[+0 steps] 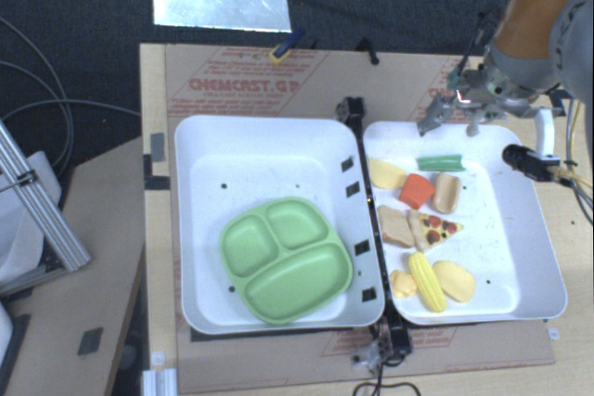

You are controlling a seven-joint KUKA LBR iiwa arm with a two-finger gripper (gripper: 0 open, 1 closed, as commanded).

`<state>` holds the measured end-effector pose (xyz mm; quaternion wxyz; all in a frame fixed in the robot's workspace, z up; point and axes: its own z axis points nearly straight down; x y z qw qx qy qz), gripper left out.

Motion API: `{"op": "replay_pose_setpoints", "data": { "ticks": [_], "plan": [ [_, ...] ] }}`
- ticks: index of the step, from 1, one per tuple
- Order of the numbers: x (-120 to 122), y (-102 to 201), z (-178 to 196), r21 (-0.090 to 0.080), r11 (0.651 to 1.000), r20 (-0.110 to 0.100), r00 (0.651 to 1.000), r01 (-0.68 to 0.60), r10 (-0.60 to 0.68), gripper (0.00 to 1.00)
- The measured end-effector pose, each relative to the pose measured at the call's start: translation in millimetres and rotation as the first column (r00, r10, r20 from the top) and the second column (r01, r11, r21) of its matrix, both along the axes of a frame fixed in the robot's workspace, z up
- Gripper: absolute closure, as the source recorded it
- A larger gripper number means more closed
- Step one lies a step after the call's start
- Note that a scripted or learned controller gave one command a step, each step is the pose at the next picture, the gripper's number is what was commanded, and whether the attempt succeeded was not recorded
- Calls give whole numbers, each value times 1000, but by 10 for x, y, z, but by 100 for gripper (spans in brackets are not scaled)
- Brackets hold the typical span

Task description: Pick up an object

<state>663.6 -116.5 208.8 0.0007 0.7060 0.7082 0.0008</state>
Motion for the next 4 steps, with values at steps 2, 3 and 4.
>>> {"op": "replay_pose_setpoints", "data": {
  "ticks": [2,3,4],
  "plan": [
    [63,-258,-1224,-1,1000,3,1000,3,-3,0],
    [-263,-68,-1229,-1,1000,0,1000,2,-2,0],
    [69,-460,-1226,-1,1000,2,1000,3,-3,0]
  ]
}}
